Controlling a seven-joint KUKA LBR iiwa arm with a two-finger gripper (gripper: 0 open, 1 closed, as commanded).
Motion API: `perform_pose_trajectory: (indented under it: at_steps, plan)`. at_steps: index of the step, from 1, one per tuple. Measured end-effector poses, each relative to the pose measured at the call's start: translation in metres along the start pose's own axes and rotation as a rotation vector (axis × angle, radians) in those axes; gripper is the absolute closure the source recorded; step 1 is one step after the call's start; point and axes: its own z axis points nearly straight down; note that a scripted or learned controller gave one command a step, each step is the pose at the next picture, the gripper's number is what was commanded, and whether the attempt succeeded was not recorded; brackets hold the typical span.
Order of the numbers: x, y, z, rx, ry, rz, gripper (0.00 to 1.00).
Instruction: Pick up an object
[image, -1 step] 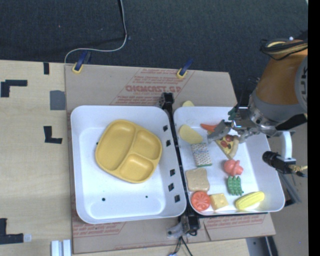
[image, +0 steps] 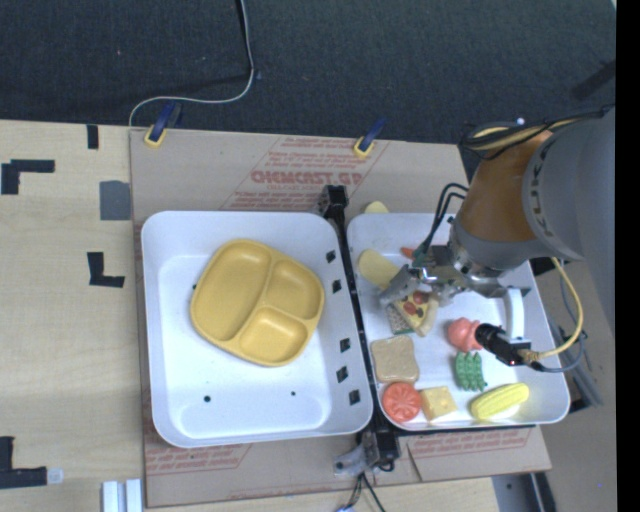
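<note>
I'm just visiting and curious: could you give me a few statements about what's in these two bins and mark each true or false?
1. The yellow tray lies in the left bin. True.
2. The tomato sits on the yellow tray. False: it lies in the right bin, near its front edge.
3. The claw is over the right bin. True.
4. The corn lies in the left bin. False: it is in the right bin's front corner.
5. The toast lies just behind the tomato. True.
</note>
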Motion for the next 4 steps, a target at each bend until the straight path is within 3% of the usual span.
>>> perform_pose_trajectory:
  at_steps: [1, 2, 3, 4]
  plan:
    - [-0.009, 0.025, 0.048, -0.008, -0.003, 0.001, 0.00]
    - [0.000, 0.023, 0.046, -0.009, -0.002, 0.001, 0.00]
    - [0.007, -0.030, 0.045, -0.010, -0.002, 0.003, 0.00]
    - [0.008, -0.020, 0.045, -0.009, -0.002, 0.002, 0.00]
